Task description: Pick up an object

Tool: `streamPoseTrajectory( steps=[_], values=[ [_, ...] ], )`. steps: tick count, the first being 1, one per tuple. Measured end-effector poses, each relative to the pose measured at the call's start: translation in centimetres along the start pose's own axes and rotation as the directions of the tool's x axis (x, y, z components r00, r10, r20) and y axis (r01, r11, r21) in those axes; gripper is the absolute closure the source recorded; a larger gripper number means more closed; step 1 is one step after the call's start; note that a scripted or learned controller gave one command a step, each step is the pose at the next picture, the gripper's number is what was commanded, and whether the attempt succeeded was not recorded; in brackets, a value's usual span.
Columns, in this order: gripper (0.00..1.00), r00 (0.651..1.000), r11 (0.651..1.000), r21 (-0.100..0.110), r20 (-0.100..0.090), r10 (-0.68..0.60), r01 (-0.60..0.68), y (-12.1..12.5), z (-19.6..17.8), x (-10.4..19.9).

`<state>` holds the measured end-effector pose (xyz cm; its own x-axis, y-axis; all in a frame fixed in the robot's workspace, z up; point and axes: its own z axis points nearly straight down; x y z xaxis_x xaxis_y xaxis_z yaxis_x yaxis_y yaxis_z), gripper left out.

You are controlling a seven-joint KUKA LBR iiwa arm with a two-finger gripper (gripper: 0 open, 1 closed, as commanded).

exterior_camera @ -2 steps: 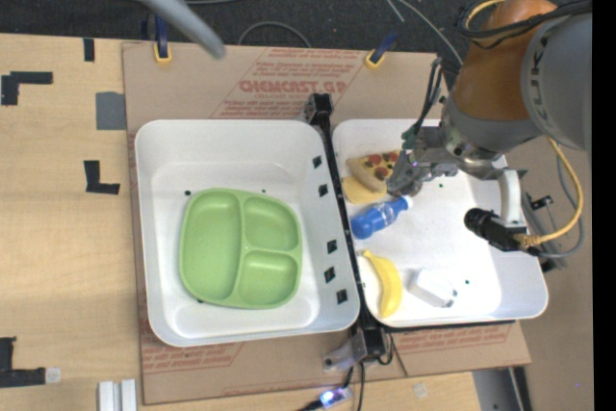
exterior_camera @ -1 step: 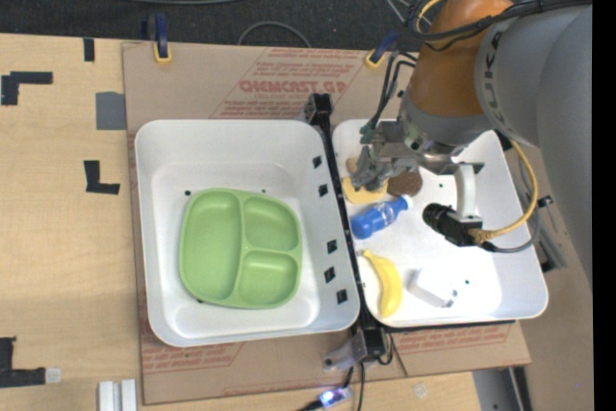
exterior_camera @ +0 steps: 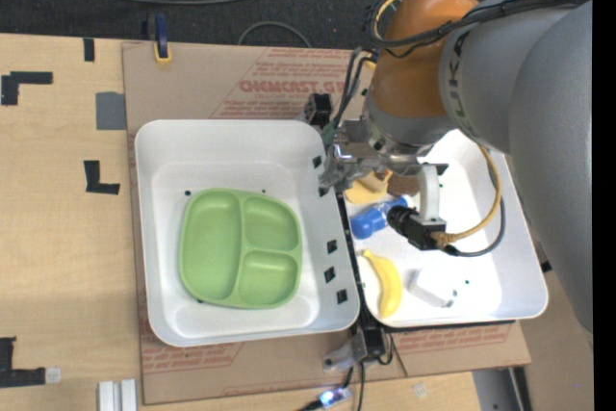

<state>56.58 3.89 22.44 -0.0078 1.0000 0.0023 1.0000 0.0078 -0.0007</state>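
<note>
Buried under the bulky grey robot arm with its orange band (exterior_camera: 452,63): most of the shallow white right-hand bin (exterior_camera: 520,294), far wall included. Tucked beneath the wrist, the two-finger gripper (exterior_camera: 371,170), fingertips impossible to make out. Half covered there, a small tan object (exterior_camera: 361,192), shape unclear. Cut off at the right edge, the arm's grey body.

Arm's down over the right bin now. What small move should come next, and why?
Probably lift the tool a little to check the grasp. It sits low at the right bin's left end over a yellowish item and a blue object, but the wrist hides whether anything is caught. The banana and white block lie apart, nearer the camera.
</note>
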Motion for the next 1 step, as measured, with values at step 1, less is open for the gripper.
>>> streamPoseTrajectory(
  steps=[1],
  values=[
    [1.0, 1.0, 1.0, 0.001, 0.0, -0.001, 0.001, 0.52, -0.48, 6.26]
  ],
)
